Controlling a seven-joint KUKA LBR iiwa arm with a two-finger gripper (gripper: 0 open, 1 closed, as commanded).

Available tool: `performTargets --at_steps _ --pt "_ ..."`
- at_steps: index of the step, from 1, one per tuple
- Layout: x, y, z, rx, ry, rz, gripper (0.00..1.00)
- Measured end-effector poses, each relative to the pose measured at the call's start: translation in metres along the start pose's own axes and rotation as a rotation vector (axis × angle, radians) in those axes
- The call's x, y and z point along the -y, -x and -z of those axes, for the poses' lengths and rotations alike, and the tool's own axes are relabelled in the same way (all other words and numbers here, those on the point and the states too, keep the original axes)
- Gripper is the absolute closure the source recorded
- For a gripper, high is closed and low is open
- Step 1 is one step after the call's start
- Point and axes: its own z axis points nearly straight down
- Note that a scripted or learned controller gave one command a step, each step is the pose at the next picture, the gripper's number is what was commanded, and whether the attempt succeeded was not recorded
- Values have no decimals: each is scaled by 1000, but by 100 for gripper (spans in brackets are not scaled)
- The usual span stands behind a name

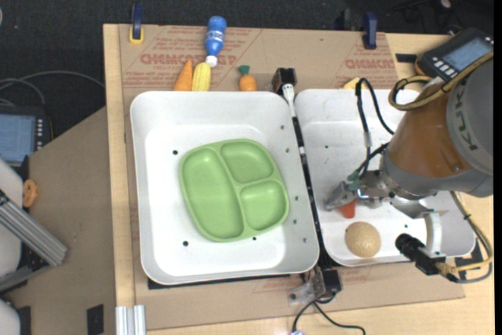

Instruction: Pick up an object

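Observation:
My gripper point(343, 198) hangs low over the right white bin point(329, 121), near that bin's left wall, below the grey and orange arm point(427, 145). A small red-orange object point(347, 209) lies right under the gripper tip, partly covered by it. Whether it is touching or held I cannot tell. A round tan ball point(362, 239) rests on the bin floor just in front of and to the right of the gripper, apart from it.
The left bin point(157, 137) holds a green divided plate point(233, 188). Behind the bins on the bench lie a blue-white bottle point(215, 35), a corn cob point(201, 76), two carrots point(183, 76) point(247, 80) and a black clip point(283, 78). Cables point(365, 114) trail over the right bin.

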Motion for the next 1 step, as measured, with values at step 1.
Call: performTargets --at_steps 1 --pt "0 3 11 3 3 -5 100"
